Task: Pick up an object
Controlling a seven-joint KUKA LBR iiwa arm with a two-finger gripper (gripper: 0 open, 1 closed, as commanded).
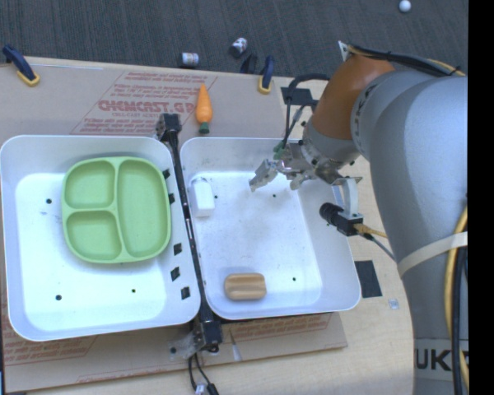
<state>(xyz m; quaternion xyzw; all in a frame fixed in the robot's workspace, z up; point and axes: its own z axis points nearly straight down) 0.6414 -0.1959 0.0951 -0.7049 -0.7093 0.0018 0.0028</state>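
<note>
the pincer (pixel 273 174) hangs over the far part of the right bin (pixel 313 295), near that bin's far edge, with its metal fingers (pixel 263 175) pointing toward the divider between the two bins. nothing sits between the fingers; how far apart they stand i cannot tell from this slant.

the things it could pick lie apart from it. a small white block (pixel 202 196) rests on the right bin's floor against its left wall, near the pincer's tips but not touching them. a tan bread-shaped piece (pixel 244 286) lies close to the right bin's near edge, well apart from the pincer. a small orange carrot (pixel 203 105) lies outside the bins on the cardboard (pixel 107 105) that covers the table, just beyond the far edge where the two bins meet.

the left bin (pixel 16 303) holds a light green divided plate (pixel 117 210) with three compartments, sitting toward that bin's far half.

the arm (pixel 412 163) comes in from the right side of the table, its grey bulk crossing the right bin's right edge, with the orange band (pixel 346 89) above the wrist lying over the bin's far right corner. the wrist is bent so that the pincer reaches leftward and low over the bin floor. a black cable fitting (pixel 339 218) hangs beside the wrist near the bin's right wall.
</note>
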